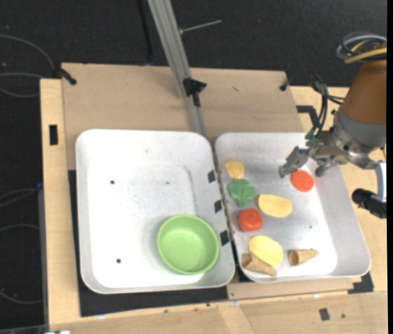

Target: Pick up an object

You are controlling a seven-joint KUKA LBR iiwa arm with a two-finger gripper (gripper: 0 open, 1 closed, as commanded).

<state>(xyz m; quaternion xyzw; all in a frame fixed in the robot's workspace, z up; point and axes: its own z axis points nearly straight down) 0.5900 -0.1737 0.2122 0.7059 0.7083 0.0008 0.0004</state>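
Observation:
My gripper (306, 164) hangs over the upper right part of the right bin (339, 256), fingers spread open, one finger (292, 163) to the left and one (321, 165) to the right. A small orange-red ball (302, 181) lies just below the fingertips, not gripped. Also in the right bin lie a small yellow piece (234, 169), a green leafy piece (241, 191), a yellow lemon-like piece (275, 205), a red tomato (251, 219), a larger yellow piece (266, 250), a tan piece (257, 265) and a tan cone (302, 257).
A green bowl (188, 243) sits at the front right of the left bin (113, 158). A slanted metal post (172, 40) rises behind the bins. The arm's orange band (369, 92) and grey wrist are at the right edge.

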